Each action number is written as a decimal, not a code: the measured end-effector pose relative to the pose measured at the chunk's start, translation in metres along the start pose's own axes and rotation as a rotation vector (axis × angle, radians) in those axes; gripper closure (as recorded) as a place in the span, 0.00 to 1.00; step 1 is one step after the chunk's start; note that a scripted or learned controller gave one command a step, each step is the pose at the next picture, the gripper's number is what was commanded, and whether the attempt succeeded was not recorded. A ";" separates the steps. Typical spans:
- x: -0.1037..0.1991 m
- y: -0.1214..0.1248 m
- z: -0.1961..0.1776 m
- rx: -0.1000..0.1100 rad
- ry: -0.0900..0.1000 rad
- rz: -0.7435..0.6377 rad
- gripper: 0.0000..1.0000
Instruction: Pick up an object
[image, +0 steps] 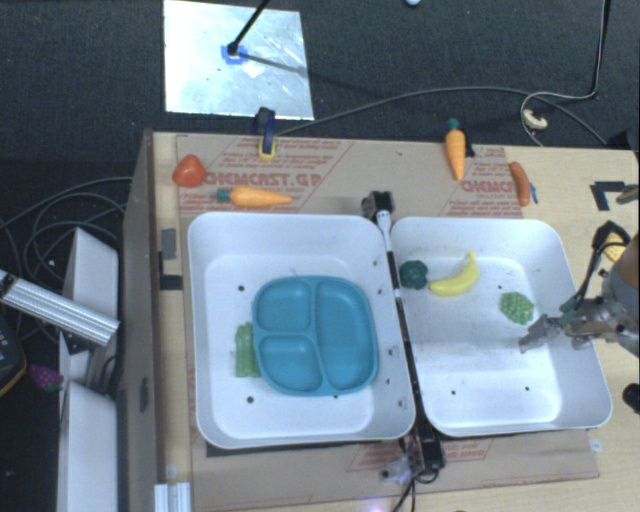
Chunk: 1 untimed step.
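nothing has been picked up yet, judging by how things lie. the grey two-finger gripper (548, 328) reaches in from the right over the right-hand shallow white plastic bin (500, 405), its fingers spread apart with nothing between them. the closest candidate is the knobbly light green toy vegetable (517, 306), lying on the bin floor just beside and a little to the far side of the fingertips; whether they touch it is too fine to tell. further left in the same bin lie a yellow toy banana (455, 277) and a dark green broccoli-like piece (413, 272), near the divider. the left-hand white bin (215, 300) holds a blue sectioned plastic plate (315, 335) with a pale green strip (245, 351) just beside its left edge (both well apart from the arm). what is left is everything: closing on an object and lifting it clear.
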<state>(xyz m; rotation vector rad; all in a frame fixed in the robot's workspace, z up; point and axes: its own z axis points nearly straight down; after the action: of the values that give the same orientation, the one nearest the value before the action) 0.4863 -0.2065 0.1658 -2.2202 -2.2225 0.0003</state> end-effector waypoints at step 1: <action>0.000 0.074 0.035 -0.002 -0.001 -0.002 0.00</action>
<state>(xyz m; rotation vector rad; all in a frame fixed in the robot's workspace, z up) 0.5607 -0.2061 0.1309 -2.2187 -2.2264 -0.0007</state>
